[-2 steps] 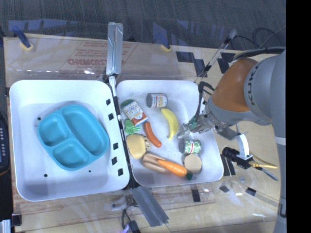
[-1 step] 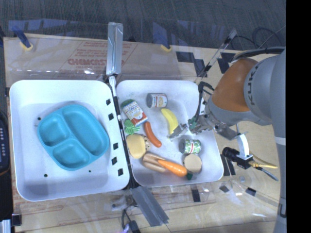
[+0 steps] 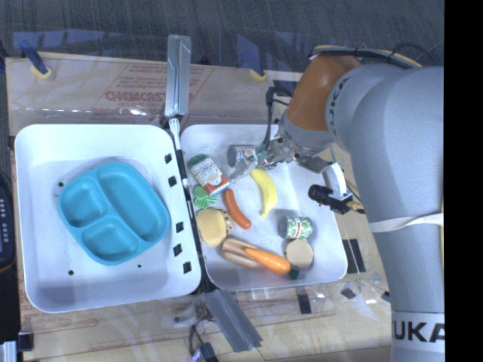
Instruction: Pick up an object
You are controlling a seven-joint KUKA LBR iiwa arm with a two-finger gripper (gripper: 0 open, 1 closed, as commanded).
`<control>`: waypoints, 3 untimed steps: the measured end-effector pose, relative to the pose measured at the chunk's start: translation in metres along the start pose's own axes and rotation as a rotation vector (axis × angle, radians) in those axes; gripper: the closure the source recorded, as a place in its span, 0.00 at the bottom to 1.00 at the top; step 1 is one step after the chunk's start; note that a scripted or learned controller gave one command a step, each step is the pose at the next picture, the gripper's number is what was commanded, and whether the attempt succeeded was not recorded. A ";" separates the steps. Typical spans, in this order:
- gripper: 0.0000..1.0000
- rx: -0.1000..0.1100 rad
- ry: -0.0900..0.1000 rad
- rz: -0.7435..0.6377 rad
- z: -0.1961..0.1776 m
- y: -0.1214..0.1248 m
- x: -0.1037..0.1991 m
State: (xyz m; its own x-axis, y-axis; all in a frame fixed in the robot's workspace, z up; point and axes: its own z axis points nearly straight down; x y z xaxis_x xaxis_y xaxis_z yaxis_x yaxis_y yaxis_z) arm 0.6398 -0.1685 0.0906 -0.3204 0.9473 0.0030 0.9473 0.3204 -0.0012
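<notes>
Gripper (image 3: 255, 159) is hanging low at the right bin's (image 3: 332, 259) far side, beside a banana (image 3: 264, 189); whether it is spread, I cannot tell.

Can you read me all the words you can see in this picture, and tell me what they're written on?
"UKA" in white letters on the robot arm, cut off at the picture's edge.
Red printing on the clear sheet behind the bins: too faint to read.
Label on the small packet in the right bin: too small to read.
Label on the green and white can: too blurred to read.
</notes>
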 end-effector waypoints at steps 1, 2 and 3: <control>1.00 -0.001 -0.003 -0.005 -0.012 0.001 -0.001; 1.00 0.004 -0.003 -0.334 -0.003 0.027 0.030; 0.00 0.000 -0.004 -0.334 -0.003 0.029 0.031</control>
State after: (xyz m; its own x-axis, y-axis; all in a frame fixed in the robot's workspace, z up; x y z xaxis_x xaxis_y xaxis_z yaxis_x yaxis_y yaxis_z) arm 0.6571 -0.1304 0.0935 -0.6134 0.7898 -0.0006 0.7898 0.6134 -0.0007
